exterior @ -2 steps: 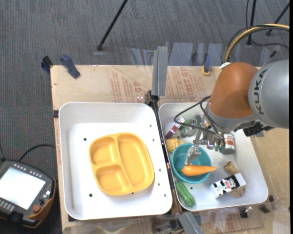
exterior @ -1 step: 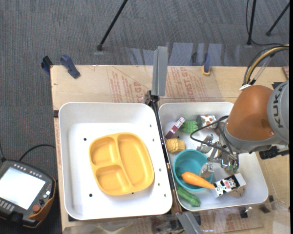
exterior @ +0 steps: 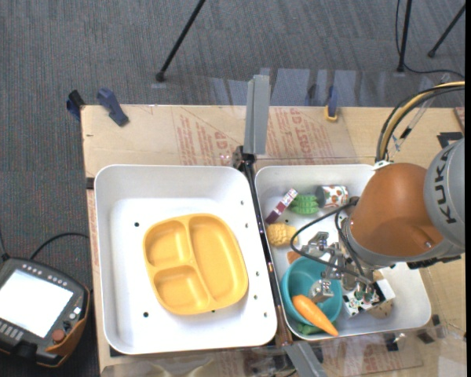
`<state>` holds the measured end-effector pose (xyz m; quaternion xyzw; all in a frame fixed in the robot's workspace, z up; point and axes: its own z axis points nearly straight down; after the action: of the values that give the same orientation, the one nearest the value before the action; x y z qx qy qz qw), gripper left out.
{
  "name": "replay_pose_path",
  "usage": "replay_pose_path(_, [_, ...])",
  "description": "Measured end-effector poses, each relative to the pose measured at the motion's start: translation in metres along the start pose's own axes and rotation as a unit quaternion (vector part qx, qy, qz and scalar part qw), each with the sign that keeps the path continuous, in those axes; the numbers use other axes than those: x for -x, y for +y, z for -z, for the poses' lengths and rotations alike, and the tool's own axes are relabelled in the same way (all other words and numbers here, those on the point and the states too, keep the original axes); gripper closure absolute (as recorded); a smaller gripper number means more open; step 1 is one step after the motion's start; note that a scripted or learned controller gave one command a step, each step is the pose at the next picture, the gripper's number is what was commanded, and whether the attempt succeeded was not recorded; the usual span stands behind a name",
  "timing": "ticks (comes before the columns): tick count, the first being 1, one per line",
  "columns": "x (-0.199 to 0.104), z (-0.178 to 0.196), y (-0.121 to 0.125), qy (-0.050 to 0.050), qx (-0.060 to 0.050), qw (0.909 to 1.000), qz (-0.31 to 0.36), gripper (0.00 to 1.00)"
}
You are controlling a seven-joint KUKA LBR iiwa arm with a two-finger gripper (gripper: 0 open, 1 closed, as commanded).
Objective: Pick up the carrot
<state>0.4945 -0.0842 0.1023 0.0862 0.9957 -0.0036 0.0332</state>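
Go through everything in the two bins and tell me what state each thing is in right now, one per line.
carrot: lying across the teal bowl's front rim, not gripped
teal bowl: upright, in the right bin
yellow divided plate: flat in the left bin, nothing on it
gripper: low over the bowl, beside the carrot
green toy: resting on the right bin's floor

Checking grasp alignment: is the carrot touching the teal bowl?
Touching. The camera view shows the carrot lying across the teal bowl's front rim, its tip overhanging towards the right bin's wall.
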Motion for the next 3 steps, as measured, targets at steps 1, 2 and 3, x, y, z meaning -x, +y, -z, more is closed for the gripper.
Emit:
replay_pose_path(1, [0.0022, 0.0007, 0.0047, -0.004, 0.003, 0.9907, 0.136, 0.00])
replay_pose_path(2, [0.0065, -0.0009, 0.0012, -0.002, 0.005, 0.9841, 0.177, 0.00])
replay_pose_path(3, [0.0112, -0.0030, -0.0010, 0.005, 0.009, 0.9018, 0.432, 0.00])
